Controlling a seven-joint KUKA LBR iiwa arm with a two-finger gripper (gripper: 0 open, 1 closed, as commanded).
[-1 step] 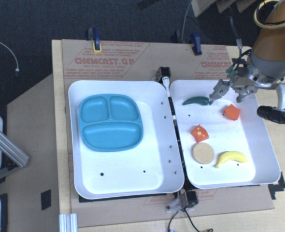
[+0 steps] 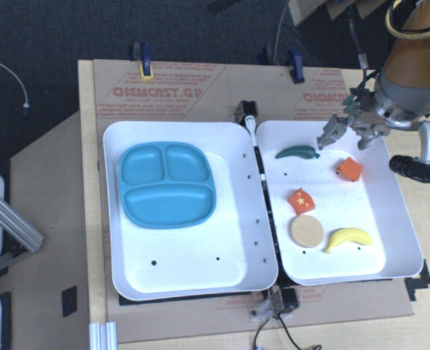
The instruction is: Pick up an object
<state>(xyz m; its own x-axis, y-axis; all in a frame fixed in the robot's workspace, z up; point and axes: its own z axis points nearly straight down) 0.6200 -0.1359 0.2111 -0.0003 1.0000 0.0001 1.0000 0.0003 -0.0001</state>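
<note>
The right bin (image 2: 397,195) holds several small items: a dark green pepper (image 2: 296,152), an orange block (image 2: 350,170), a red strawberry-like piece (image 2: 301,200), a tan round disc (image 2: 306,232) and a yellow banana (image 2: 348,238). My gripper (image 2: 342,143) hangs over the far end of this bin, between the pepper and the orange block and slightly above them. Its two fingers are spread open with nothing between them. The left finger tip is close to the pepper's right end.
The left bin (image 2: 200,268) holds a blue divided plate (image 2: 167,184). Blue clamps (image 2: 146,60) hold the cardboard-coloured board at the far edge. A black fitting (image 2: 247,111) sits at the far end of the wall shared by the two bins.
</note>
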